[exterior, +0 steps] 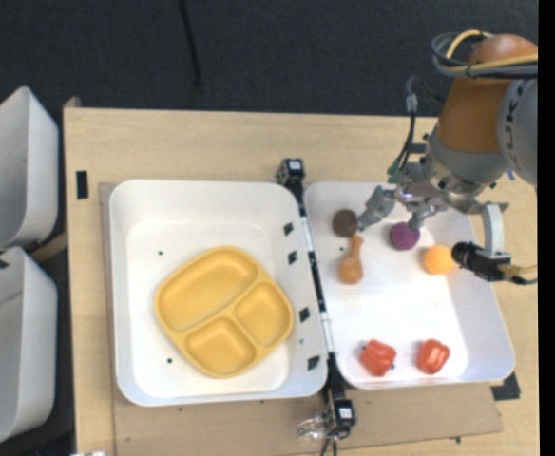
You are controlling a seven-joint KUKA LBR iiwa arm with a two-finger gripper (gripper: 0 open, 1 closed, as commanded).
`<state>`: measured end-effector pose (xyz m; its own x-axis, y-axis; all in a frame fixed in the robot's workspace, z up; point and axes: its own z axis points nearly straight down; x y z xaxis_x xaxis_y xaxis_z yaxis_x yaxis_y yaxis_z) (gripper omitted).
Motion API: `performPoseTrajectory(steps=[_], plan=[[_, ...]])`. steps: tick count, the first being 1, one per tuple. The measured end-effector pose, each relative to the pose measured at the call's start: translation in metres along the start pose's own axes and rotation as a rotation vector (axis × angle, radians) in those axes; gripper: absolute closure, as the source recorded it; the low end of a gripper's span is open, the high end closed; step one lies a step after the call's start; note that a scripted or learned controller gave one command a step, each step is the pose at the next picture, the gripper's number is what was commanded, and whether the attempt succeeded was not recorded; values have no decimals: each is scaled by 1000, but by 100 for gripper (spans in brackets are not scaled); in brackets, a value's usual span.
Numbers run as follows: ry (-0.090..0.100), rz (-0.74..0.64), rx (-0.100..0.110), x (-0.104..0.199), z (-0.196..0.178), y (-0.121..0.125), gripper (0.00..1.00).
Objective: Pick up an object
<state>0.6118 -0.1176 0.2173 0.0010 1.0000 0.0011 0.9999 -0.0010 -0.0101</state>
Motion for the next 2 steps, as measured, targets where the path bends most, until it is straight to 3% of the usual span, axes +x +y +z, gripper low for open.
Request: performPoseTrajectory(steps=[1, 2], plan=[[-1, -2, -11, 0, -6, 2, 0], [-4, 1, -9, -6, 51, 11, 0]])
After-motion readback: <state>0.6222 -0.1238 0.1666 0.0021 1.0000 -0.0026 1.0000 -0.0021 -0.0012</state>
